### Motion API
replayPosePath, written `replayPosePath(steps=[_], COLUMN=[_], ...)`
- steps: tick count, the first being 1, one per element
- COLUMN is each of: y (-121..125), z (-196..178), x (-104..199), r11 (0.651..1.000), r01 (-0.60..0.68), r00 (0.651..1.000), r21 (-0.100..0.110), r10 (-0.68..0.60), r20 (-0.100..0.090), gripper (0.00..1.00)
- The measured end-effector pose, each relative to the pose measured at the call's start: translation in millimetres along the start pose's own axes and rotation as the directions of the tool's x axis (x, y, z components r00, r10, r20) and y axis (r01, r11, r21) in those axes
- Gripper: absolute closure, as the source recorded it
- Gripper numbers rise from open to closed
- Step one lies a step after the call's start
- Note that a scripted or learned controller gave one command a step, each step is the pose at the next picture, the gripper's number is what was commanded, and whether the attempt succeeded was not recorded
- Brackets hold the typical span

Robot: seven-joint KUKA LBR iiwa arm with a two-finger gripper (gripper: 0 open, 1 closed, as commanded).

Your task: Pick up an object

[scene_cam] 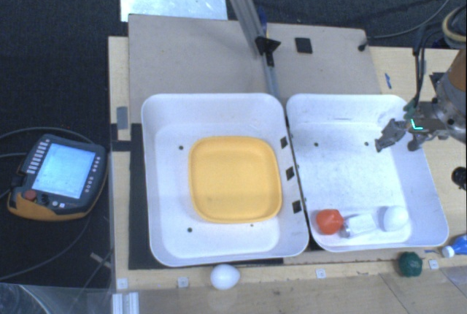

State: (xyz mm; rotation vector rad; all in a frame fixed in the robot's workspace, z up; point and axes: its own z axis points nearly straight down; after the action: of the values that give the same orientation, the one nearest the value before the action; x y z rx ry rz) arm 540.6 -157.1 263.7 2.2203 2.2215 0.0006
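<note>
We find the tool (400, 135) over the right bin's (343, 174) upper right — its two dark fingers spread apart, with nothing between them. Well below, along the bin's near wall, lie an orange ball (328, 220), a small clear bottle (359, 224) and a white ball (395, 217). We judge the orange ball light and rounded, best gripped across its middle. The bottle looks slick. The left bin (164, 159) holds a yellow plate (235, 178). The arm is cut off at the right edge.
</note>
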Motion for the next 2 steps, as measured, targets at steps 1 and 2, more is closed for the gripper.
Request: replayPosePath(steps=[1,2], y=[0,3], z=[0,62], x=[0,0], r11=[1.000,1.000], r01=[0.000,-0.001], r00=[1.000,1.000], r21=[0.000,0.005], r10=[0.000,0.001], r20=[0.000,-0.001], gripper=[0.00,0.00])
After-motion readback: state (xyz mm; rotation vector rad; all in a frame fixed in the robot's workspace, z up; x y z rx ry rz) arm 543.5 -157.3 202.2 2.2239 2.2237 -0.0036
